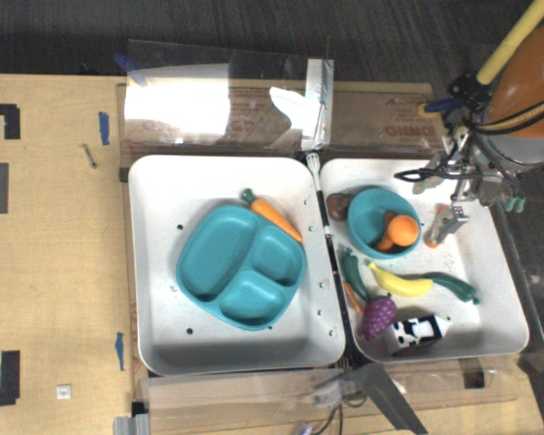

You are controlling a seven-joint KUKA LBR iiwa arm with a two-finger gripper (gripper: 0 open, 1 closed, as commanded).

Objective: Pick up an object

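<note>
Gripper: hangs over the upper right part of the right bin, pointing down. Whether it stands wide, narrow or clasping anything cannot be told; the metal and cables at the wrist blur together. Nothing is seen between its tips.

Just to its left: teal bowl, upright, with an orange fruit resting inside against the near wall. A brown round item sits touching the bowl's far-left side.

Below and left of the gripper: banana, lying flat; a dark green vegetable beside its right end; purple grapes and a black-and-white toy further down. A green pod and an orange piece lie along the bin's left wall.

Well to the left: left bin with a teal divided plate, and a carrot leaning on its upper rim.

Judgement: the nearest candidates are the bowl and the fruit in it; the crowding suggests loose scatter, leaving little room around each piece.
</note>
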